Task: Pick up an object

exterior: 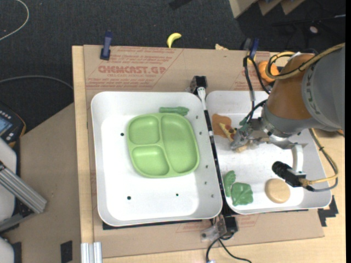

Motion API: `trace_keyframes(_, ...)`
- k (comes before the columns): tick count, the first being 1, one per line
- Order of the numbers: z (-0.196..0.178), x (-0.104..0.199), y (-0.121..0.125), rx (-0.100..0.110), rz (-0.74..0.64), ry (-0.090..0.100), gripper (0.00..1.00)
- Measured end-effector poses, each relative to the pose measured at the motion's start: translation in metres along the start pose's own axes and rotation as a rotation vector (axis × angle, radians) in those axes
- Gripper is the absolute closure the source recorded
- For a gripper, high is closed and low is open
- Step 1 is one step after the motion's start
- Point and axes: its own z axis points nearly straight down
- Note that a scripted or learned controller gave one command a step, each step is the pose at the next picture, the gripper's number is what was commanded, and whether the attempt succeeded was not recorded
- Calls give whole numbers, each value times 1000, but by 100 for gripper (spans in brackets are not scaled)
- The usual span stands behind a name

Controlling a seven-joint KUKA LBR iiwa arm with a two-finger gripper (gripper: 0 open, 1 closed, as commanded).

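My gripper (240, 142) is low over the left part of the right bin (313, 147), reaching in from the right. Just above and left of it lies a brown object with a red and yellow patch (221, 124), close to the gripper tip; whether they touch I cannot tell. At the bin's front left lies a green leafy object (237, 191). A tan round object (277, 191) rests near the front right. In the left bin (109, 163) a green divided plate (163, 144) sits in the middle, with a small green pod (174, 110) at its far edge.
The bins stand on a brown board (131, 70) with blue clamps (106, 45) at the back. A yellow banana-shaped toy (174, 38) lies beyond the board. An orange object (266, 69) sits behind the right bin. Dark floor surrounds the bench.
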Motion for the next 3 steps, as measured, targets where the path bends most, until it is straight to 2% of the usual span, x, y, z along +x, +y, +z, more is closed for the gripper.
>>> trace_keyframes(1,-95,92,-41,-2,-10,6,100)
trace_keyframes(2,-236,65,-64,-9,-1,1,100)
trace_keyframes(3,-305,148,-85,-6,-11,5,100)
